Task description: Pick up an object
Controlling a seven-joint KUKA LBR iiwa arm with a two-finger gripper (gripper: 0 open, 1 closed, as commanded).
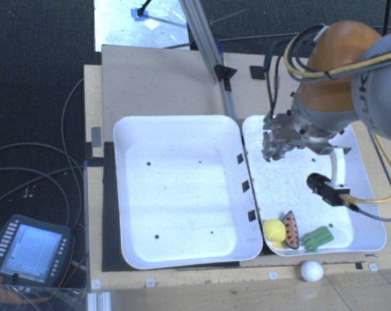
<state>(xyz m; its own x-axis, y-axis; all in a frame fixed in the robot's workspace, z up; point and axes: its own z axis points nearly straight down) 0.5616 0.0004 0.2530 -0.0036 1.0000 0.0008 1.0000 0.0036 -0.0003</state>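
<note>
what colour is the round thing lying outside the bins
White: the small round ball on the bench, seen in the camera view.

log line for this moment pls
claw: over right white bin, far end, nothing seen in it | near corner: round yellow object, red slice-shaped toy, green toy

Bright, even overhead light; the white bins (182,193) glare slightly (soft shadows inside), a floor patch (140,15) shines, and detail is mildly soft.

Yellow ball (274,230), watermelon slice (291,229), green toy (317,238)
</note>
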